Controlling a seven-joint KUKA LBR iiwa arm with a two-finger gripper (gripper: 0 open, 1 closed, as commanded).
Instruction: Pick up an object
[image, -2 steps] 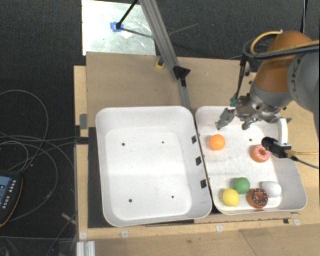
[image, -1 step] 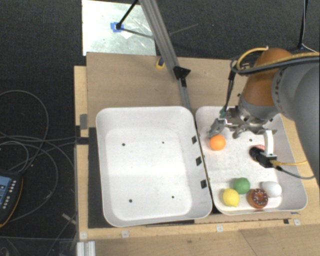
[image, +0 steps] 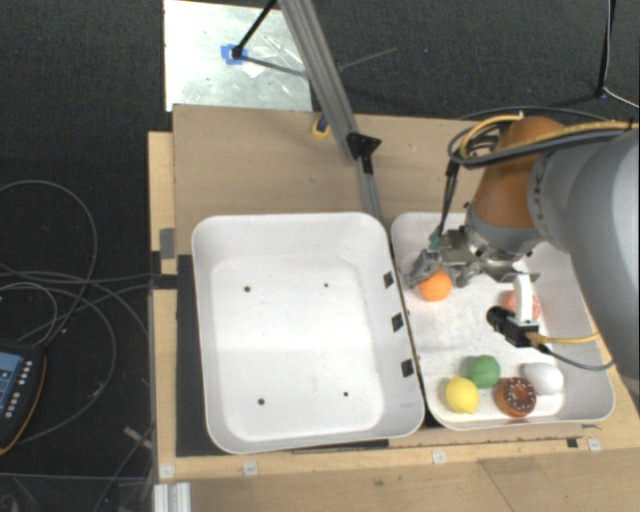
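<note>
No readable text, label, brand, number or sign anywhere. Small dark device (image: 18, 385) at far left on the floor: face too blurred to read. Blue tag (image: 232, 54) on the pale sheet (image: 210, 60) at the far edge: blank at this size.

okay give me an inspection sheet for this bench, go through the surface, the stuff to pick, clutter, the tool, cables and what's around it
Surface: wooden bench bearing a left bin and a right bin.
Job's things: in the right bin, an orange ball, green ball, yellow lemon, brown donut, white egg, and a pink-white item partly hidden.
Clutter: nothing seen.
Grippers: tool right above the orange ball; grip unclear.
Cables: yellow and black on the arm; loose cables on the floor.
Surroundings: dark carpet, a handheld pendant, a grey pole.
</note>
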